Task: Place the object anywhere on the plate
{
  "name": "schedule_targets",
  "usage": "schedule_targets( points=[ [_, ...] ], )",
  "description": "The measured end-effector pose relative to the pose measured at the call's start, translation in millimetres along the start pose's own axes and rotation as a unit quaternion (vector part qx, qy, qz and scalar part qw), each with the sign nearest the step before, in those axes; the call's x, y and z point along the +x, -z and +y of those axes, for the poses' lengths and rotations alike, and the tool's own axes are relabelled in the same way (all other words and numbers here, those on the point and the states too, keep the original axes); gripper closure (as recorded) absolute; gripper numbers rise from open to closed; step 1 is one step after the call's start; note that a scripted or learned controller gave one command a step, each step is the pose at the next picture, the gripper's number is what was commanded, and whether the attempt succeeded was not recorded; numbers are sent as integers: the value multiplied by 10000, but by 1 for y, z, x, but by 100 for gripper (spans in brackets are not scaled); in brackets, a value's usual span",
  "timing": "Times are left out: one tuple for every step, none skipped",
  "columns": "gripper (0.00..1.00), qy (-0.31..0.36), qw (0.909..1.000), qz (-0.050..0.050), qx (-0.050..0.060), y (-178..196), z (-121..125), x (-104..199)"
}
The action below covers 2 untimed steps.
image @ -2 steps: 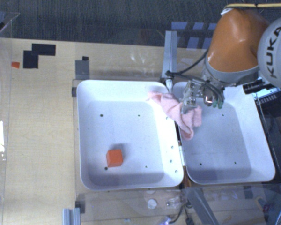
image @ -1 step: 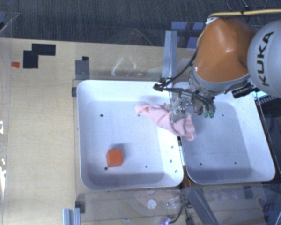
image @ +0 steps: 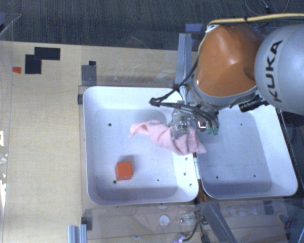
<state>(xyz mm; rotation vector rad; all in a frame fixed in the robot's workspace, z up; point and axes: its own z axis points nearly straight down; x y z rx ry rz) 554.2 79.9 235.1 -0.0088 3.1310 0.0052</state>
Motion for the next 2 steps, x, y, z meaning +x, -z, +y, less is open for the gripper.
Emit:
schedule_targets(
  points=[
    [100,-2,10000,5,-3,-9,42,17],
    [0,-3,10000,3,-2,-9,42,17]
  ],
)
